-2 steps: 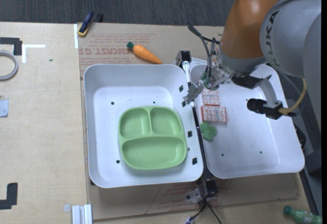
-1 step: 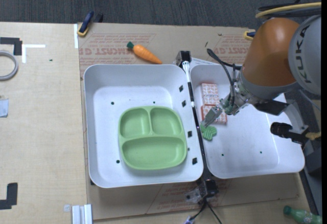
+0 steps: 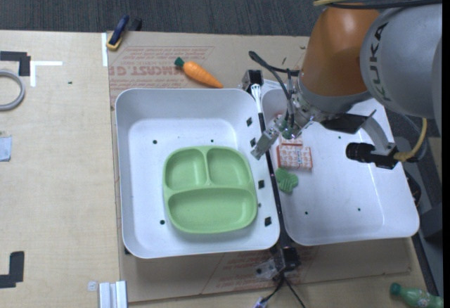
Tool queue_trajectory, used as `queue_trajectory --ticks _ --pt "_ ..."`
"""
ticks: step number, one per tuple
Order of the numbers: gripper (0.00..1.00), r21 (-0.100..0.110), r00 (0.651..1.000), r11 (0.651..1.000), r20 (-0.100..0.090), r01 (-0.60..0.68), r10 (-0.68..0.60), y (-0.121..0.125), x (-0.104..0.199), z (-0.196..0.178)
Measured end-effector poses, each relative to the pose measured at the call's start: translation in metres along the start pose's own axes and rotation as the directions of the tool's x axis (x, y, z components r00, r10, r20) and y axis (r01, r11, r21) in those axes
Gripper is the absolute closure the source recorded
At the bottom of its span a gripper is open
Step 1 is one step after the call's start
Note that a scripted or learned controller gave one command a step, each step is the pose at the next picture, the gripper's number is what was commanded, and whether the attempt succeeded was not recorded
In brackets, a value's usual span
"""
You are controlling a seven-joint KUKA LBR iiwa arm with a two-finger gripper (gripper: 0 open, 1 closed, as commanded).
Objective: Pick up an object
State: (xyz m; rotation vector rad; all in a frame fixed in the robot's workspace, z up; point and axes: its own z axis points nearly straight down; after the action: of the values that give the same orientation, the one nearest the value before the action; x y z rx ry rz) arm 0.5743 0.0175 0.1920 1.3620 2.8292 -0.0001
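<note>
Carton (image 3: 294, 157), small, red and white, lies flat near the left wall of the right bin (image 3: 365, 219), a little right of the frame's centre; I take it for the likeliest thing to pick. Just below it, close to touching, sits a small green leafy toy (image 3: 286, 180), a second candidate. The gripper (image 3: 288, 127) hangs directly above the carton's upper edge, at the end of the grey and orange arm (image 3: 373, 53) that fills the upper right of the frame. From this slant I cannot tell how the gripper stands, and I see nothing lifted off the bin floor.

So I judge the task as barely begun: the approach is made, but the carton and the green toy both rest on the bin, and the grasp and lift are all left to do.

Working outward, the left bin (image 3: 133, 159) holds a green divided plate (image 3: 209, 190), lying flat in its lower middle. The rims of the two bins meet just left of the carton, and that wall is what I would worry about, since it leaves little room on that side. The green toy so near could also get caught up in the grasp.

Outside the bins, a toy carrot (image 3: 199, 72) lies on the cardboard above the left bin, and a green bottle (image 3: 415, 294) rests at the lower right corner of the frame.
</note>
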Motion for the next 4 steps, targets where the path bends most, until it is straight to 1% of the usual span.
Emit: queue_trajectory --ticks 1,2,3,4 --pt "0.00 0.000 0.972 0.972 -0.001 0.235 -0.235 -0.006 0.027 0.000" --pt "0.00 0.000 0.997 0.997 -0.001 0.076 -0.076 -0.043 0.052 0.000" --pt "0.00 0.001 0.990 0.990 -0.002 0.140 -0.140 -0.052 0.089 0.000" --pt "0.00 0.000 0.990 0.990 -0.001 0.140 -0.140 -0.052 0.089 0.000"
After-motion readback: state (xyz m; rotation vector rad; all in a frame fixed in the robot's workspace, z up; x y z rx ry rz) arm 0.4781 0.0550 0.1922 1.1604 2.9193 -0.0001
